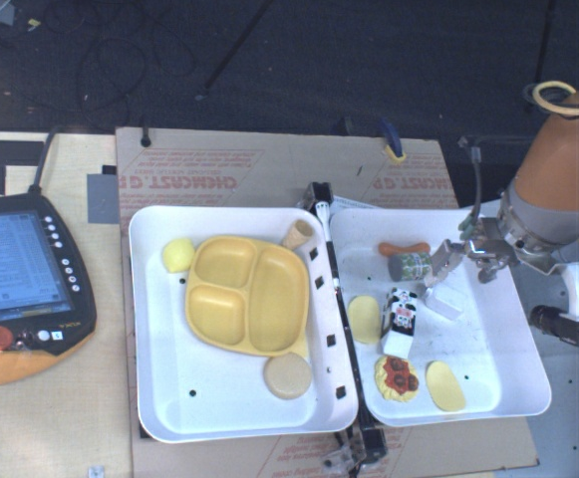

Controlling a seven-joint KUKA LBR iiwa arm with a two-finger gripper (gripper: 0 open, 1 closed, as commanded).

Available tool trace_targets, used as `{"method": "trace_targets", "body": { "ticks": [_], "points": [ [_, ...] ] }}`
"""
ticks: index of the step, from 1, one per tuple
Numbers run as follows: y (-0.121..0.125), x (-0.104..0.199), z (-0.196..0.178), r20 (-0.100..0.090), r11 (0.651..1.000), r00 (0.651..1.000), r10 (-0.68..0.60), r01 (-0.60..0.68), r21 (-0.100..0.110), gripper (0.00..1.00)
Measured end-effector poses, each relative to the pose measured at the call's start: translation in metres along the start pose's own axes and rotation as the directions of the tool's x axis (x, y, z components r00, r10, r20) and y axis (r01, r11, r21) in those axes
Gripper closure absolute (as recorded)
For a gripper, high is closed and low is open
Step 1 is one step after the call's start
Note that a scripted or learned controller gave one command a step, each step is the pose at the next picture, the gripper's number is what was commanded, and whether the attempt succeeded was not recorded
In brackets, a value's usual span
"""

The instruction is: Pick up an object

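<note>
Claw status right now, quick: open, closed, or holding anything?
Claw: cannot be told from this view; it sits over the right bin near the small can, with nothing visibly held.

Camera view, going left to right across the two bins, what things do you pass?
Yellow ball → yellow divided plate → pale yellow oval → cow-print carton → yellow oval → gripper
</note>
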State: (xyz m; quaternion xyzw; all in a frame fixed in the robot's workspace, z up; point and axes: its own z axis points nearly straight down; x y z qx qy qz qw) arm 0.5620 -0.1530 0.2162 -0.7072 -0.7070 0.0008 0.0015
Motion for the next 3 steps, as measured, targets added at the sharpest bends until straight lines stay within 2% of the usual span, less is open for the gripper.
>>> {"method": "trace_targets", "body": {
  "ticks": [1, 2, 3],
  "points": [
    [0.011, 0.038, 0.115, 0.002, 1.0, 1.0, 0.0, 0.0, -0.008, 0.0],
    [0.009, 0.038, 0.109, 0.0, 1.0, 1.0, 0.005, -0.005, 0.001, 1.0],
    [-0.01, 0.098, 0.024, -0.002, 1.0, 1.0, -0.006, 0.006, -0.007, 1.0]
  ]
}}
